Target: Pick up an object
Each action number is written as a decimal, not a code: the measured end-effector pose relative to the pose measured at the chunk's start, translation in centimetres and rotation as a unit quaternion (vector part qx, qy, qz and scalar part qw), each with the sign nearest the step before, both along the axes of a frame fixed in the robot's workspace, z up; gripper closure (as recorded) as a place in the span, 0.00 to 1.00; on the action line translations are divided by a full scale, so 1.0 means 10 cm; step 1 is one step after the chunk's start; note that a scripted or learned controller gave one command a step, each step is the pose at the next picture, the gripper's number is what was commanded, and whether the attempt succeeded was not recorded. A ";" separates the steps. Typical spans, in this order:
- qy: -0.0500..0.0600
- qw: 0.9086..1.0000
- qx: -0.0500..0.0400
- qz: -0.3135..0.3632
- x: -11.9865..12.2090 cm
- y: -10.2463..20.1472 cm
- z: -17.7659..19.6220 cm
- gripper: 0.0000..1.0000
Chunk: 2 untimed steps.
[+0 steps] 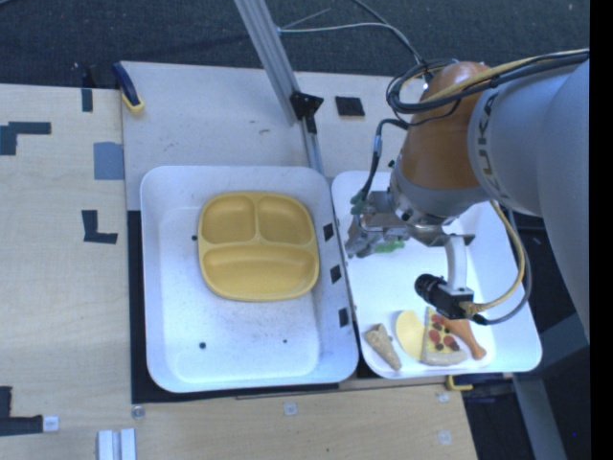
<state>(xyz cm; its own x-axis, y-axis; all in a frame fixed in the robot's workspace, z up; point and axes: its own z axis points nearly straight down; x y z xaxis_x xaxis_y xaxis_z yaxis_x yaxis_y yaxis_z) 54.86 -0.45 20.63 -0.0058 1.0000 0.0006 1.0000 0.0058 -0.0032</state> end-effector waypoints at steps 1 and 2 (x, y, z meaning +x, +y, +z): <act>-0.001 1.000 0.000 0.000 0.01 0.59 0.07 1.00; 0.000 1.000 0.000 0.001 -0.15 1.00 0.13 1.00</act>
